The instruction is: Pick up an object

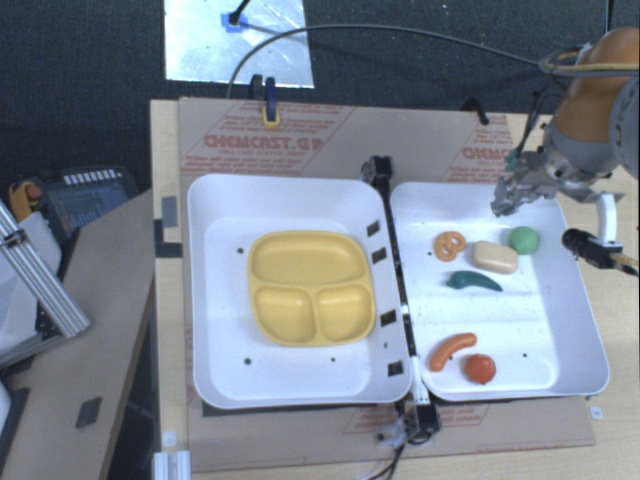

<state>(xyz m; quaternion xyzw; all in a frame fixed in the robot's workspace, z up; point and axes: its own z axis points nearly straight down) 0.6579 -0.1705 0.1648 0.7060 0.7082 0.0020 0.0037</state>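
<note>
I'm looking down on a robotics lab, not a home or a shop. The surface is a bare board stamped with a maker's name, clamped at its top edge, and two white bins are fixed side by side on it. Loose cables run across the dark carpet at the top of the frame. An aluminium rail lies at the left, beside an electronic box. The grey and orange arm enters at the upper right. Toy food sits in the right bin.
</note>
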